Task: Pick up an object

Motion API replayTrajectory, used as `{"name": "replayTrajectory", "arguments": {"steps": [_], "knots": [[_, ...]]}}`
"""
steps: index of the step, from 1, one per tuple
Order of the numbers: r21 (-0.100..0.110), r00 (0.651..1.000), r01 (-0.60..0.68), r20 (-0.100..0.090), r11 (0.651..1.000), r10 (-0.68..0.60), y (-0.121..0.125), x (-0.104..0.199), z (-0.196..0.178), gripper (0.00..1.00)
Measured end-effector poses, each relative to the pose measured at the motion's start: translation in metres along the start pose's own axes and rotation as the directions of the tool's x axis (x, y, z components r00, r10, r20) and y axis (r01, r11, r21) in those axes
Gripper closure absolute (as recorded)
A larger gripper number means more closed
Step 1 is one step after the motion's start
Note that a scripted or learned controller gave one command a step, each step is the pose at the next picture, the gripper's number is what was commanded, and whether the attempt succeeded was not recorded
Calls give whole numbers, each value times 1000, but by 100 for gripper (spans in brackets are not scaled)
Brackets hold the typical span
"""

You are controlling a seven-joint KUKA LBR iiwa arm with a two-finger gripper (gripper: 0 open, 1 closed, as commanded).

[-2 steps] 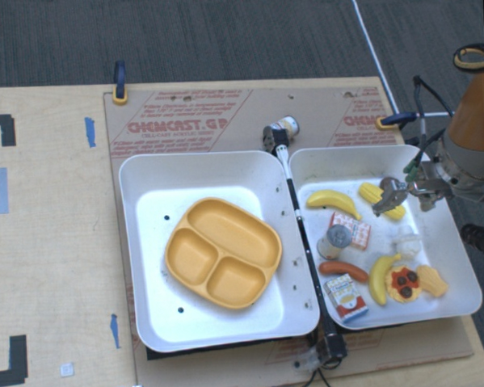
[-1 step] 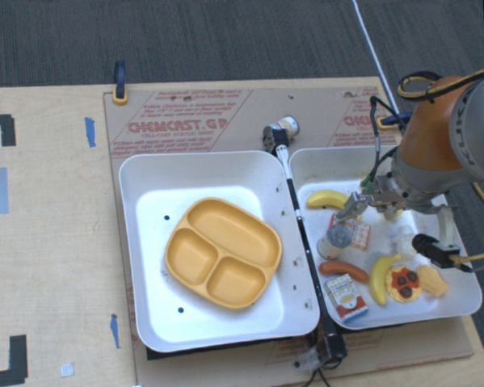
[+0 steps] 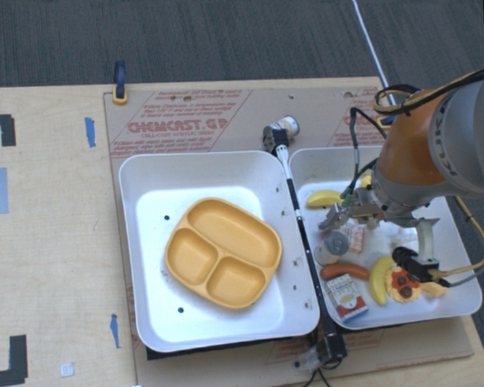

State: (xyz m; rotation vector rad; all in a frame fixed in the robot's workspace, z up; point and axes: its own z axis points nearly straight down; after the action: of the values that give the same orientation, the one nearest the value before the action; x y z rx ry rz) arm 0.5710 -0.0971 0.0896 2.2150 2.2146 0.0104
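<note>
My gripper (image 3: 339,221) is low in the right bin (image 3: 466,298), near its left wall. It hangs just above a small grey round object (image 3: 335,244) and a pale snack packet (image 3: 357,239). A yellow lemon-like piece (image 3: 322,198) lies just behind it. In front lie an orange-red sausage (image 3: 344,270), a small carton (image 3: 347,296), a yellow banana (image 3: 379,280) and a red and orange toy (image 3: 405,286). Nothing can be seen held in the gripper.
The left bin (image 3: 139,234) holds a yellow three-part plate (image 3: 222,253). The grey arm with its orange band (image 3: 410,151) covers the back right of the right bin. A divider wall (image 3: 301,234) separates the bins.
</note>
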Motion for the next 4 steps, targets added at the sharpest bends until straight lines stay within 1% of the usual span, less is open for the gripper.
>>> {"name": "replayTrajectory", "arguments": {"steps": [2,3,4], "knots": [[-5,1000,-1,0,1000,1,-20,5,-1,0],[10,1000,-1,-2,1000,1,-75,5,3,0],[4,1000,-2,0,1000,2,-73,4,-7,100]]}}
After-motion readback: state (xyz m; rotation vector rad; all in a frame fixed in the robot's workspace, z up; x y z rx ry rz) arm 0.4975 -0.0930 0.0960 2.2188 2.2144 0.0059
